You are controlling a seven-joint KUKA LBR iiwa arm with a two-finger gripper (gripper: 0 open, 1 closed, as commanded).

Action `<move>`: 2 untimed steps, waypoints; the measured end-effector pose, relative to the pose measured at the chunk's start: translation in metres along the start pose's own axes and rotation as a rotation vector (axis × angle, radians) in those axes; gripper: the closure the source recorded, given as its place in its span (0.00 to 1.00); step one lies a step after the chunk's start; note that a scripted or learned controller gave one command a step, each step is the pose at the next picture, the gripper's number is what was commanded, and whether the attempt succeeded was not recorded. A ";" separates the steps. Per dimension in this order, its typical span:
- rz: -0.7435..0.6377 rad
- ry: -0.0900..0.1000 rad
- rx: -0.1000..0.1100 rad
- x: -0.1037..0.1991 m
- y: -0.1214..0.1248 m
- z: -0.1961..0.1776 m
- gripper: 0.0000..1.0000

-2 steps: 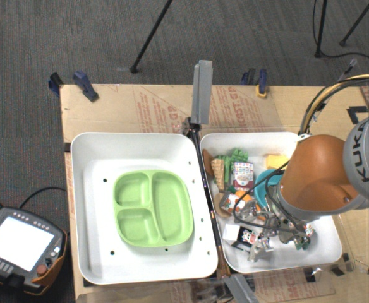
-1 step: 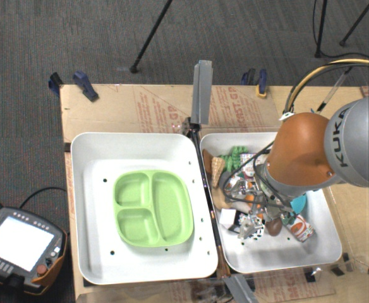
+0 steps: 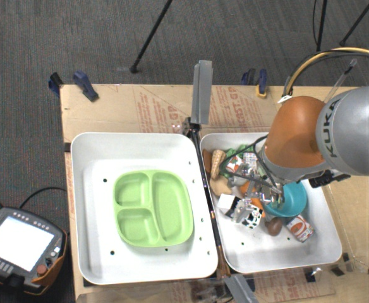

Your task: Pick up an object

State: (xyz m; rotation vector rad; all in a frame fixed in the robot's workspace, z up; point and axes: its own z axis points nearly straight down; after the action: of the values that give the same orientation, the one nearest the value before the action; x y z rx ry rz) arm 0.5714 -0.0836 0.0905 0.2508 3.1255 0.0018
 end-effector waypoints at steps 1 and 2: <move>-0.033 0.004 0.000 -0.039 0.005 0.003 0.00; 0.155 0.008 0.001 0.015 -0.008 0.004 0.00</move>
State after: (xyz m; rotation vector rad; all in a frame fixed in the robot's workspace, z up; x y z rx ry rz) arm 0.5550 -0.0893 0.0868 0.4937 3.1045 0.0014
